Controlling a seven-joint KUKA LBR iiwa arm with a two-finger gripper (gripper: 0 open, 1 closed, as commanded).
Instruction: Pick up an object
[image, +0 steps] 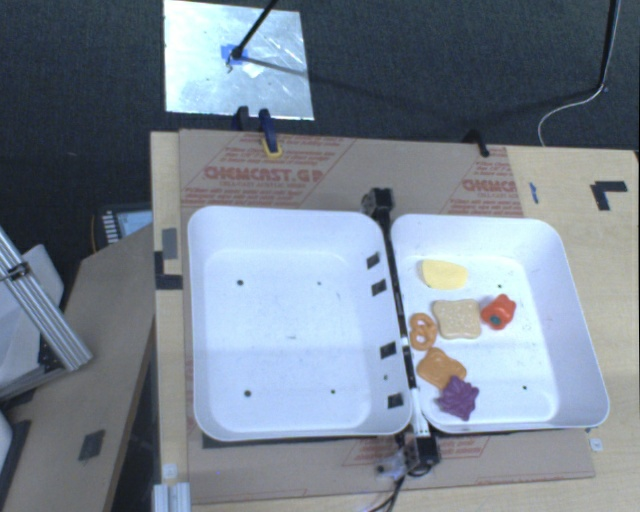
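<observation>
Jaws: whether they are released or clenched, I cannot tell.
Left bin (290, 300): white and shallow, sitting on the desk, with a few small dark dots on its floor.
Right bin (525, 375): white, pressed up against the left bin, and holding all the small things, which are gathered in its left half.
Yellow piece (443, 273): pale and rounded, farthest back of the group, lying flat.
Toast slice (458, 318): tan, just in front of the yellow piece, near the middle of the group.
Red thing (498, 311): red-orange, just beside the toast slice on its right; whether the two touch is unclear.
Pretzel (422, 330): small and orange-brown, left of the toast slice, close to the wall shared with the left bin.
Orange piece (440, 367): in front of the pretzel and the toast slice.
Purple thing (459, 397): nearest the front wall, touching or nearly touching the orange piece.
Black clips (385, 290): several of them along the seam where the two bins meet.
Cardboard sheet (300, 170): brown with red print, spread under both bins.
Desk (110, 380): light wood, showing to the left of the cardboard sheet.
Clamp (268, 135): blue and yellow, at the back edge of the cardboard sheet.
Foil sheet (238, 60): shiny, on the dark floor behind the desk.
White cable (580, 95): loops across the floor at the back right.
</observation>
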